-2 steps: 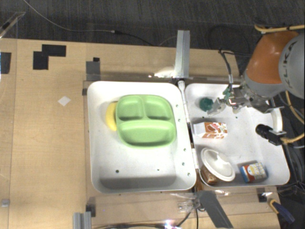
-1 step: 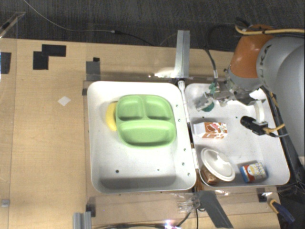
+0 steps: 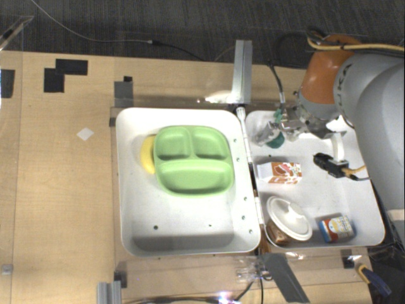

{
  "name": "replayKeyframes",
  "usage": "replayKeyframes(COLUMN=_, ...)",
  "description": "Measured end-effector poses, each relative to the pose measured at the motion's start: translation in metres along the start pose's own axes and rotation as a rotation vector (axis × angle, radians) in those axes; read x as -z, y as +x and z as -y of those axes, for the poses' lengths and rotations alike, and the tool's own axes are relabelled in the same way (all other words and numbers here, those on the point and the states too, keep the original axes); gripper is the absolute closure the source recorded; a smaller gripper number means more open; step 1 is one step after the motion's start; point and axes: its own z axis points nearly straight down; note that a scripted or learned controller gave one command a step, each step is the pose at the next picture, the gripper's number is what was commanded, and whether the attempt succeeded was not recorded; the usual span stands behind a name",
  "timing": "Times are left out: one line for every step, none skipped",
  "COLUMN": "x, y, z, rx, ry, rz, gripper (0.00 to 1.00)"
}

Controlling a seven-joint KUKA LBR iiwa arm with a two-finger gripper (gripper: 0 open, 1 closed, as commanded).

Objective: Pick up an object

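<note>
My gripper (image 3: 279, 126) hangs low over the far left corner of the right bin (image 3: 354, 201), reached in from the right. A small teal object (image 3: 276, 142) lies right at its tip, beside a clear, glassy thing (image 3: 259, 132); whether either is touched I cannot tell. Nearer the middle of that bin lies a red and white packet (image 3: 285, 171). A white bowl (image 3: 290, 218) rests at the bin's near left, and a small blue can (image 3: 335, 228) lies on its side at the near right.
The left bin (image 3: 177, 227) holds a green divided plate (image 3: 192, 159) with a yellow object (image 3: 147, 154) poking out from under its left edge. A metal divider (image 3: 247, 170) separates the two bins. The arm's grey body covers the right bin's far right side.
</note>
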Motion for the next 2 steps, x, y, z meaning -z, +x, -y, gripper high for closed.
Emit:
replayKeyframes(x=0.015, y=0.001, z=-0.004, rx=0.006, ry=-0.009, rz=0.003, gripper=1.00)
replayKeyframes(x=0.123, y=0.082, z=-0.016, rx=0.020, ry=-0.002, rz=-0.001, gripper=1.00)
